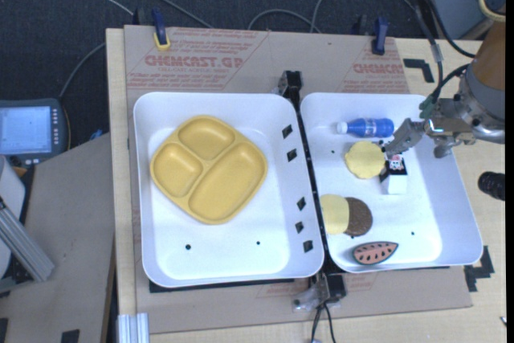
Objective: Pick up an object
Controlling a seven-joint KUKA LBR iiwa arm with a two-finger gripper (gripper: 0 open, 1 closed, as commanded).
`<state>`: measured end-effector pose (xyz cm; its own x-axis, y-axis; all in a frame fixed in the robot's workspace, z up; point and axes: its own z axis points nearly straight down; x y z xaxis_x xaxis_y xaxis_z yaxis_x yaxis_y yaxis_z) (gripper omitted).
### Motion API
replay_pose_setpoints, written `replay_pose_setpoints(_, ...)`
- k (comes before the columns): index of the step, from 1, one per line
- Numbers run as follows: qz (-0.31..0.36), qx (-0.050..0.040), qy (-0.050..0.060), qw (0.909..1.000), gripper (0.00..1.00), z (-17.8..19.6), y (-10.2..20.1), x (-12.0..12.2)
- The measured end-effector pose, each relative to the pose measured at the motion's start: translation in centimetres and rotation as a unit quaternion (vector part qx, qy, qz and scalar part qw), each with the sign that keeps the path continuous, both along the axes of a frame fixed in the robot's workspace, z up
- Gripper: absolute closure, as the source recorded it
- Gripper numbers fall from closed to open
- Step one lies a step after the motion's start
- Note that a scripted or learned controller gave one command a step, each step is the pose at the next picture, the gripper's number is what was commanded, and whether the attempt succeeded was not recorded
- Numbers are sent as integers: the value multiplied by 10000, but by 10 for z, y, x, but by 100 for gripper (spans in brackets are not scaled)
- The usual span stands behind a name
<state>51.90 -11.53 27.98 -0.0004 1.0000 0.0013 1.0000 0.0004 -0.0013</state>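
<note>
Over the right bin (pixel 450 205), gripper (pixel 396 147) hangs beside a yellow disc (pixel 365 160), finger state unclear, nothing visibly held; centre over one item, descend straight.

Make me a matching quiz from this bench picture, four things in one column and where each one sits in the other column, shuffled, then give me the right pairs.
Things:
1. yellow divided plate
2. blue bottle
3. watermelon slice
4. gripper

Places:
A. lying near the far edge of the right bin
B. at the near edge of the right bin
C. in the middle of the left bin
D. over the right bin, just above the small white block and beside the round yellow piece

Pairs: 1-C, 2-A, 3-B, 4-D
</note>
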Motion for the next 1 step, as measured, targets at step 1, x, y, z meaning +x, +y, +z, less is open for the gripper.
replay_pose_setpoints(1, -11, 4, 28, 10000, 0, -52, -8, -7)
